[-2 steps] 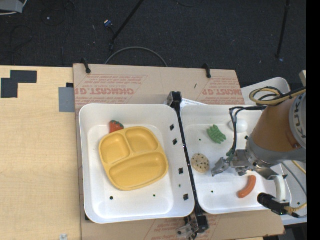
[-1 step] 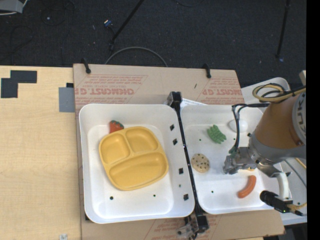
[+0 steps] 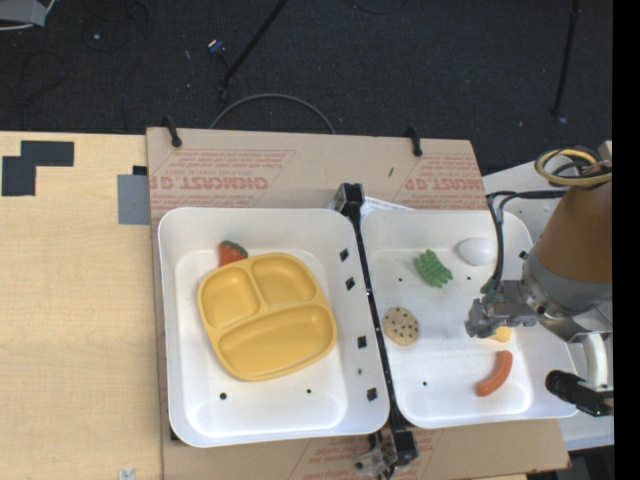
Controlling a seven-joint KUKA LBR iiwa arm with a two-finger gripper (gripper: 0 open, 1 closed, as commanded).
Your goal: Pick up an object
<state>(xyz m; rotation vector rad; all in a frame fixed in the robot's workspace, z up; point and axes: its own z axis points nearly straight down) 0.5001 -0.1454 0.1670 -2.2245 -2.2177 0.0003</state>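
The gripper (image 3: 487, 323) hangs low in the right bin (image 3: 440, 408), over a small yellow piece (image 3: 502, 335). The toy sausage (image 3: 494, 373) lies just below, slanting. I cannot tell its grip.

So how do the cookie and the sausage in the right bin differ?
The cookie is round and tan with dark specks; the sausage is long, curved and orange-red. The cookie lies near the divider between the bins, apart from the arm; the sausage lies toward the bin's near right corner, just below the end effector. The cookie looks more compact, the sausage longer. Both lie flat on the right bin floor, not held.
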